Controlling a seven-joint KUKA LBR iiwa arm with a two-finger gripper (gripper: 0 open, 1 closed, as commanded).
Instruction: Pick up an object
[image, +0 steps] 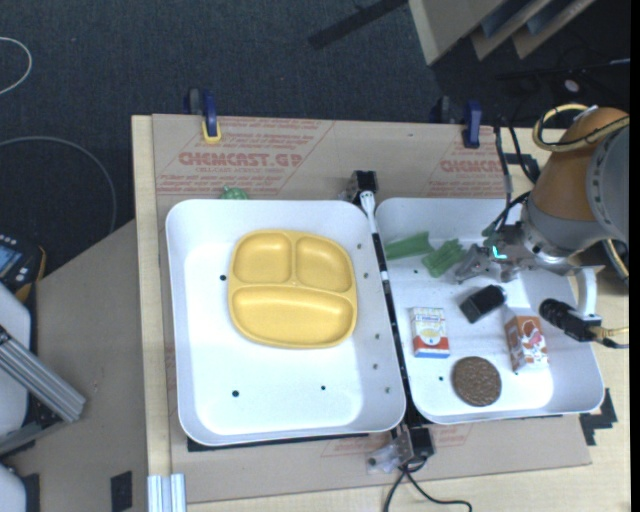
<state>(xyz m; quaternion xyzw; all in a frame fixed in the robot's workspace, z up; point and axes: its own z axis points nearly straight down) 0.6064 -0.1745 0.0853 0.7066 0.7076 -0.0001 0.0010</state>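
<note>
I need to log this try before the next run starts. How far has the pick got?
Done: the arm has reached over the right bin, its hand low near the black block and green pieces. In hand: nothing I can see gripped. Left: grasping and lifting; the block, the small carton, the brown disc and the snack packet all lie on the bin floor.
</note>
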